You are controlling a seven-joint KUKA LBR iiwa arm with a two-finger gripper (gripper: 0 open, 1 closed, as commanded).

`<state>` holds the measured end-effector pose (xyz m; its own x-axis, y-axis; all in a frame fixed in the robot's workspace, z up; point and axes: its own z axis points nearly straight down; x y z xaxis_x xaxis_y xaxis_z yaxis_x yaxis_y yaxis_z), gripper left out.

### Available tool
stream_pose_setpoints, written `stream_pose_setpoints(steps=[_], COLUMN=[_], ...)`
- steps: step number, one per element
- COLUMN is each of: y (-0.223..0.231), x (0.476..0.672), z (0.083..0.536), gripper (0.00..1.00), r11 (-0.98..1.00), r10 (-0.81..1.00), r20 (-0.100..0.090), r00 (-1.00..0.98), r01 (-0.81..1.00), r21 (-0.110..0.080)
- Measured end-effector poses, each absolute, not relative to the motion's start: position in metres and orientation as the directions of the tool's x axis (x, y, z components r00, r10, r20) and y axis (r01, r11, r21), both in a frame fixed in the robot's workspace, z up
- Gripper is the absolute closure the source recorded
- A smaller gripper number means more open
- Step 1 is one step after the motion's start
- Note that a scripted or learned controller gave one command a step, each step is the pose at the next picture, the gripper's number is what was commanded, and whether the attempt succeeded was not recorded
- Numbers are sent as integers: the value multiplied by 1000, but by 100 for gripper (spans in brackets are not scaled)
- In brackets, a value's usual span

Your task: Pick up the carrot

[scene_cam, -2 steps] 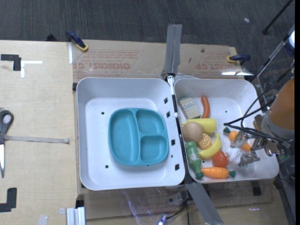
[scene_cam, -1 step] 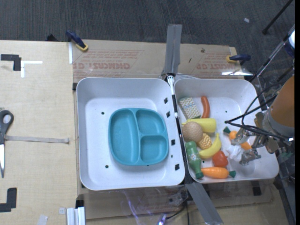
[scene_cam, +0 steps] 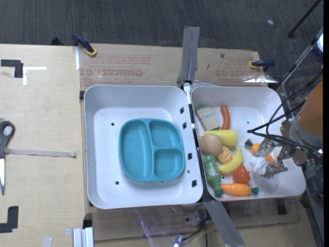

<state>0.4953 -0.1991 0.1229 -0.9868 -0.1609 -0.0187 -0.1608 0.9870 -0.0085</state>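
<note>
Several toys crowd the carrot (scene_cam: 238, 190) at lower right; the gripper (scene_cam: 271, 161), jaws apparently open and empty, may grab the tomato (scene_cam: 241, 175) instead.

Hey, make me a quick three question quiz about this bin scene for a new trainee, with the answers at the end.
1. True or false: the carrot lies in the bin that holds the blue divided plate.
2. Multiple choice: the carrot lies nearest which edge of the right bin in the camera view? A) top B) bottom C) right
3. Short answer: is the hand touching the carrot?

Key:
1. False; it lies in the right bin, among the toy food.
2. B.
3. No; the hand is to the carrot's upper right, apart from it.
</note>
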Motion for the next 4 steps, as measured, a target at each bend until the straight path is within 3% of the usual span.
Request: stream_pose_setpoints(steps=[1,2,3,4], y=[-185,-152,-152,-192], x=[549,562,562,556], z=[93,225,225,141], gripper=[100,100,0,0], r11=[871,981,981,992], r10=[-490,-194,-194,-128], r20=[-5,-7,-7,-3], r00=[-871,-981,-981,-992], r01=[-490,-194,-194,-128], r21=[-2,-1,-1,0])
